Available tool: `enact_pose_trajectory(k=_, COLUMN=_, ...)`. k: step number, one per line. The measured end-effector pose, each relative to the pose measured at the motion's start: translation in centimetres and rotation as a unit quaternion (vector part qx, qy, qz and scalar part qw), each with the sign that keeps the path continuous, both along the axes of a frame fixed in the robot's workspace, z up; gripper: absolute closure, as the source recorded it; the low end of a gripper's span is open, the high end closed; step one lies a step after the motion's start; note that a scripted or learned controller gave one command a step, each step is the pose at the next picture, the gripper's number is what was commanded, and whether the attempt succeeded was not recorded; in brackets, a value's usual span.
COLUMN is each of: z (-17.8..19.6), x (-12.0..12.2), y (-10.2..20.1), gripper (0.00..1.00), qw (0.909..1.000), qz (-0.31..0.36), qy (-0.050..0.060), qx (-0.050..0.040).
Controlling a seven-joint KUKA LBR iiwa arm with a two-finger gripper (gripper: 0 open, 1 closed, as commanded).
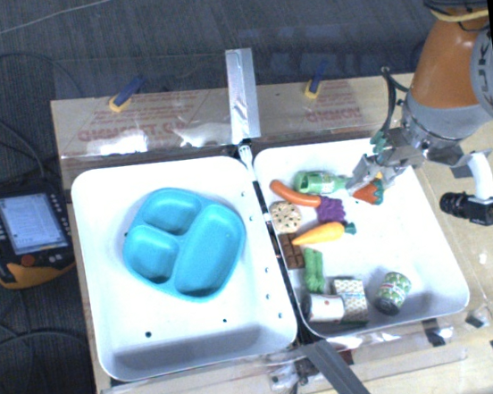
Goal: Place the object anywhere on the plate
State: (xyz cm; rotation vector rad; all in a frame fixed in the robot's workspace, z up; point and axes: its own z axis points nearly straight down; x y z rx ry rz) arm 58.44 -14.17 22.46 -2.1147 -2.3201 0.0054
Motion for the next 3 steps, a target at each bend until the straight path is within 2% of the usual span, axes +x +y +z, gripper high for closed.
enact_pose_trajectory(k=1, z=-4.3, x=0.9, y=6.6, gripper=1.00, qw=0.9990, qz=0.045, qy=0.001, qx=0.0005)
enact_pose_trajectory(k=2, z=-4.3, x=8.3, y=14.4, gripper=1.00, qw=0.9985, qz=0.054, qy=0.000, qx=-0.0002)
enact_pose_trajectory(k=3, z=-4.3, x=4.9, y=21.2, gripper=1.00, qw=0.9888, qz=0.149, qy=0.001, qx=0.0002)
